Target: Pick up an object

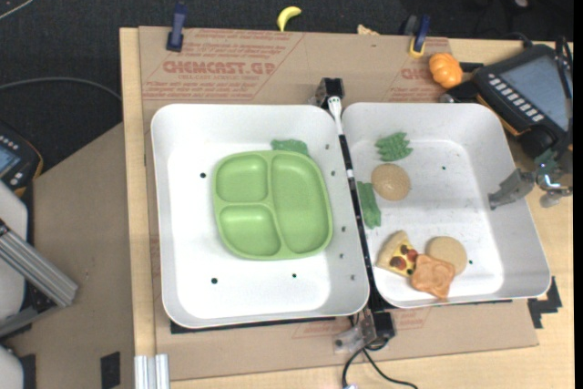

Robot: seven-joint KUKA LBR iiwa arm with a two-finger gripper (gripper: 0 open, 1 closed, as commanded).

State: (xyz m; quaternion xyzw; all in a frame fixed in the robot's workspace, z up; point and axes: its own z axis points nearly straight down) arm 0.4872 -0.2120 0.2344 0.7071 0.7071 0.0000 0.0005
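You have two shallow white bins side by side on a brown cardboard sheet: the left bin (pixel 182 278) and the right bin (pixel 483 260), both smooth plastic with rounded corners.

In the left bin sits one pale green divided plate (pixel 271 203), glossy, with three compartments. One small dark green leafy piece (pixel 290 145) lies touching the plate's rim at about 12 o'clock.

In the right bin you can count six toy foods. A ridged green leaf (pixel 393 144) lies toward 11 o'clock of the bin's floor, with a round tan cookie (pixel 391 182) just below it. A long green strip (pixel 368 203) lies along the wall at 9 o'clock. At 6 o'clock a pizza wedge (pixel 397 254), an orange waffled square (pixel 432 275) and a round beige disc (pixel 448 250) cluster together, touching.

The gripper (pixel 512 188) reaches in at 3 o'clock of the right bin, low over its right wall, grey and angled down to the left. You cannot tell how far its fingers are parted, and nothing is seen between them. It stands well apart from the foods.
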